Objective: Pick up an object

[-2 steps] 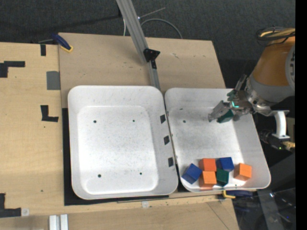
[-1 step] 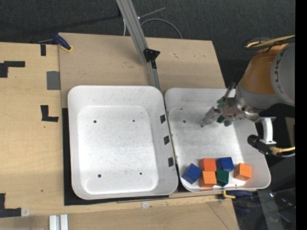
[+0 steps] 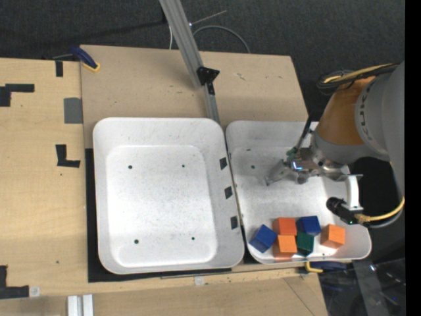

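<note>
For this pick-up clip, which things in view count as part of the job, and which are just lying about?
Job:
- gripper, over the right bin
- blocks in that bin's near end: blue, orange, blue, orange, green, orange

Lying about:
- left bin
- metal bar
- blue clamp
- black tape

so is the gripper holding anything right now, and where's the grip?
Nothing held. The gripper hangs over bare floor of the right bin, well apart from the blocks at its near edge.
</note>
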### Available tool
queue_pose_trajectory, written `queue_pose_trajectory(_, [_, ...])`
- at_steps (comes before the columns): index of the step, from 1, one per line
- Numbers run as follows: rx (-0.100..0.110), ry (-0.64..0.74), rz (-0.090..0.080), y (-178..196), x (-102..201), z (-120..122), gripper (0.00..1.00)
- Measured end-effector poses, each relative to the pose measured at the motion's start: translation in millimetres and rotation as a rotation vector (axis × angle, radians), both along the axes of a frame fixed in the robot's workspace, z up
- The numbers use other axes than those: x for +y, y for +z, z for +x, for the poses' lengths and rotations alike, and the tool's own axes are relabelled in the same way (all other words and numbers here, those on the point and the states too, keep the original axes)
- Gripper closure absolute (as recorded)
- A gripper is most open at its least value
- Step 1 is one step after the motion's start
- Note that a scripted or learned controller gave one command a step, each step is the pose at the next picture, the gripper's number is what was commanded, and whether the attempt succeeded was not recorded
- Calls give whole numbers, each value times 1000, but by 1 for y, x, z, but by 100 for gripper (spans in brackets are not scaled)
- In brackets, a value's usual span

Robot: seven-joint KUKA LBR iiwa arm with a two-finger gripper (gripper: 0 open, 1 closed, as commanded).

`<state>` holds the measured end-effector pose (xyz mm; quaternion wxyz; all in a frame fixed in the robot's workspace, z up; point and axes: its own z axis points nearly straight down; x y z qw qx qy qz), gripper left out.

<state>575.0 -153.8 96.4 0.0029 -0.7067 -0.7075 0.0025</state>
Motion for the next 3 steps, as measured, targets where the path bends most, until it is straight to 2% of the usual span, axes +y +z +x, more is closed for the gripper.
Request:
queue_pose_trajectory(1, [-5,1,0,13,0,2,100])
queue_pose_trajectory(3, [-11,1,-1,102,10,-5,100])
